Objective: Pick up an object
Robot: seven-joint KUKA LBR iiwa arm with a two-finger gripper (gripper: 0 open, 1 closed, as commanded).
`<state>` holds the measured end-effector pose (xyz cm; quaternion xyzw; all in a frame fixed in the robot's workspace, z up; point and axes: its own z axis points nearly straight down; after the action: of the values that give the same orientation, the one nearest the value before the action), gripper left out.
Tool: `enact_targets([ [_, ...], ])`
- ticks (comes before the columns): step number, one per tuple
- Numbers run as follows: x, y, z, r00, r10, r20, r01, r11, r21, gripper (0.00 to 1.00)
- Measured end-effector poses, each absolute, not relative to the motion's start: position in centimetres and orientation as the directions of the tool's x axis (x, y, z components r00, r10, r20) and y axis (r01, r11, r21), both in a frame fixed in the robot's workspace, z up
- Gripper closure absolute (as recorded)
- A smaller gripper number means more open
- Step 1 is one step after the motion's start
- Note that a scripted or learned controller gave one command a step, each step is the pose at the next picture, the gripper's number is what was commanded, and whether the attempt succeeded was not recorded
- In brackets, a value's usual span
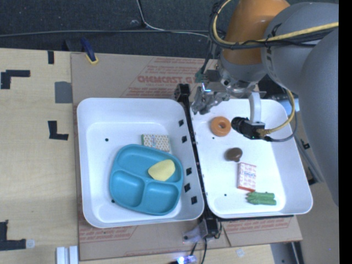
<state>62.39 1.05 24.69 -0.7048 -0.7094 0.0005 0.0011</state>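
- The grey arm with the orange band reaches in from the right, and its hand (204, 99) hangs at the far left corner of the right-hand shallow white bin (286, 198), close by the divide between the two bins.
- Whether the hand is wide or narrow, I cannot tell; the metal parts there blur together, and nothing is seen held in it.
- The nearest candidate is the orange ring-shaped doughnut toy (220, 126), lying flat on the right bin's floor just beside the hand, toward the near side and a little to the right. Being round, it has no long axis to line up with.
- My judgement: a short move down and toward the viewer's side would bring the hand over the ring.
- Further off in the same bin lie one small brown rounded lump (234, 154), one red-and-white flat packet (247, 176) and one green knobbly toy (260, 198), its long axis running left to right.
- The left-hand white bin (91, 120) holds one blue divided plastic plate (132, 187), one yellow rounded piece (161, 170) resting on it, and one pale patterned block (155, 141) touching the plate's far edge.
- Count: four things on the right, three on the left, two bins on the counter (33, 164).
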Motion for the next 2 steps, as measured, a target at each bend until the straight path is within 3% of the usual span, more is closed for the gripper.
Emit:
enact_targets([
  [2, 62.4, 9.7, 23.2, -0.005, 1.000, 0.000, 1.000, 0.005, -0.003, 1.00],
])
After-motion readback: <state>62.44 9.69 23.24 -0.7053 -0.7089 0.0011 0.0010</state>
